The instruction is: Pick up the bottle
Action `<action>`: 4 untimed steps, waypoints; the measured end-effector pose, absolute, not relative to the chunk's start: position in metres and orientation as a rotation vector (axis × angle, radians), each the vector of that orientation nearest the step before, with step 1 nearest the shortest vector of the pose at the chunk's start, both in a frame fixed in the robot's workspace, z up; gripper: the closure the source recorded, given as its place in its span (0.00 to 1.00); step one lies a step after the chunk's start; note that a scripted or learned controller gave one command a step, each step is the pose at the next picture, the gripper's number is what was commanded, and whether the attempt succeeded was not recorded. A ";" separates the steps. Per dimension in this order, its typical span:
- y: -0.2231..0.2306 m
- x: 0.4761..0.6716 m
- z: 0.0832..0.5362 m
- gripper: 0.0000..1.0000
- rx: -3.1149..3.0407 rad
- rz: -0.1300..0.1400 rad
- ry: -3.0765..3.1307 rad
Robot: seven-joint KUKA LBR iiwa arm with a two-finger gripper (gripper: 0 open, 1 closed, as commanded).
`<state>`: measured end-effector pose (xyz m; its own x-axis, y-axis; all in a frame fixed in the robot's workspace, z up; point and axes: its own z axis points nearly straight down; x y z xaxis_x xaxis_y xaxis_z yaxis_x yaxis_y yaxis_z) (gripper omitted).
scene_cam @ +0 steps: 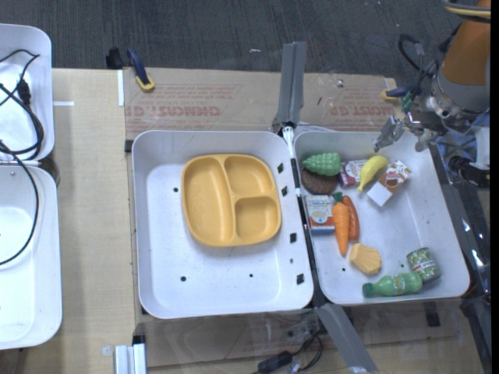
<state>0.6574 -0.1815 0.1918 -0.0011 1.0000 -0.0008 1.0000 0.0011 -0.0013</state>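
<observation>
The bottle (394, 285) is green with a white label and lies on its side at the front edge of the right bin (437, 224), cap end pointing left. My gripper (404, 140) hangs over the far right corner of that bin, well behind the bottle. Its fingers stand apart with nothing between them. The orange band of the arm shows above it at the top right.
A green can (422, 265) lies just right of and behind the bottle, and a yellow wedge (365, 259) lies to its left. Carrot (341, 226), carton (318, 213), banana (373, 170) and other toy food fill the bin's far left. The left bin (156, 232) holds a yellow divided plate (231, 199).
</observation>
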 end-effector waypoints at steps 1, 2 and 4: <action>-0.151 0.617 0.117 0.00 -2.287 -0.014 -2.179; -0.152 0.659 0.284 0.00 -2.489 0.005 -1.917; -0.094 0.662 0.098 0.00 -2.764 -0.009 -1.507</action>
